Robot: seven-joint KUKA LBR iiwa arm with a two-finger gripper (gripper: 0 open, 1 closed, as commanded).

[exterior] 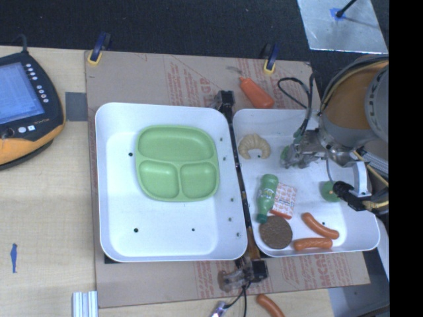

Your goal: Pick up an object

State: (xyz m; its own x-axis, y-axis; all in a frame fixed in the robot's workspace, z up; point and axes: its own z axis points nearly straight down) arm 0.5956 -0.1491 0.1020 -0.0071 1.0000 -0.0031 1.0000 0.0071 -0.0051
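Wooden bench (46,203), arm (357,104) bent low over right bin (357,240), tool (301,152) seemingly near croissant (254,147), grip state unclear

Even, bright overhead light; white bins (165,243) glare slightly, shadows soft, focus mildly blurry.

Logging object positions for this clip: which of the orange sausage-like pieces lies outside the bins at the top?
The orange carrot-like piece on the cardboard just above the right bin. Two sausages lie inside that bin; another sits below the bins.
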